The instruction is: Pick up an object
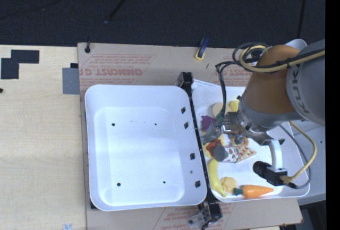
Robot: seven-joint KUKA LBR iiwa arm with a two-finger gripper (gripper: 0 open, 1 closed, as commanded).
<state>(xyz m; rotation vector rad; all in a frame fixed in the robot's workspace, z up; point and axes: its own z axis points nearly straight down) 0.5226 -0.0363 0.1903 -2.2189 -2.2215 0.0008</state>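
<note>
the bench (37, 133) shows pale wood on the left, with a brown board under the two bins. the left bin (139, 144) is a shallow white tray with a few small dark dots on its floor. a black divider strip (194, 138) runs between it and the right bin (297, 168), which holds a cluster of small toys at its left side: a yellow banana (213, 173) along the near left wall, a pale yellow lump (228, 184) just beside it, an orange carrot (256, 190) at the near edge, and a red and white piece (240, 152) farther in. the hand (229, 129) hangs low over the toys in the far part of that cluster, beneath the grey arm's orange band (271, 77); whether it is released or clenched cannot be told.
</note>
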